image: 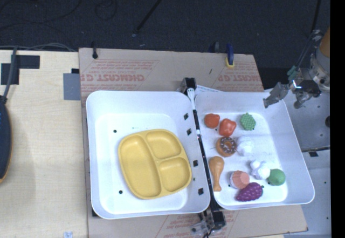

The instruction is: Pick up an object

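The right bin (294,145) holds several toy foods: a red tomato (212,120), a red pepper (227,127), a green bumpy piece (247,121), a chocolate donut (226,145), a drumstick (216,171), purple grapes (249,192) and a green lime (276,177). My gripper (287,97) hangs at the bin's far right corner, above its rim and well clear of the food. Its fingers are spread open with nothing between them.
A yellow divided plate (155,163) lies in the left bin (102,123). In the right bin there are also a white ball (245,148), a white garlic-like piece (260,169) and a pink piece (240,178). A black divider (195,140) runs between the bins.
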You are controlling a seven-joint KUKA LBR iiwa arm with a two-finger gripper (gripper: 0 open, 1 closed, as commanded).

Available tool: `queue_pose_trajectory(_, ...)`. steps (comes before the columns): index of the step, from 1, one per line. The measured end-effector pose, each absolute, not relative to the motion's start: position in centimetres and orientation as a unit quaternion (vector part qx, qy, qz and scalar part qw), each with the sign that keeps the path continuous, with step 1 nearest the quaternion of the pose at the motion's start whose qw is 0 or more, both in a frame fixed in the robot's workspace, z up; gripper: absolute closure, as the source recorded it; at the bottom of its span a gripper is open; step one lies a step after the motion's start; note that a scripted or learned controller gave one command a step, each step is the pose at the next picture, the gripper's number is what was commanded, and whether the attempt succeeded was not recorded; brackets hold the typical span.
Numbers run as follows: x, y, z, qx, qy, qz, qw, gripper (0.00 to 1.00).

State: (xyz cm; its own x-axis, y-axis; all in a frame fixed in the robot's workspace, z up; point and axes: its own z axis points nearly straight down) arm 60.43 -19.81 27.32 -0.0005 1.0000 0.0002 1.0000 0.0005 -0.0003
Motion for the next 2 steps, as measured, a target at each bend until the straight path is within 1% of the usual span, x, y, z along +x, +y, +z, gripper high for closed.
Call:
queue_pose_trajectory(1, 60.0, -5.9, 35.7, -0.702, -0.712, -0.0038, -0.001, 0.0)
queue_pose_trajectory(2, 58.4, 10.7, 31.6, -0.702, -0.712, 0.0005, 0.004, 0.0)
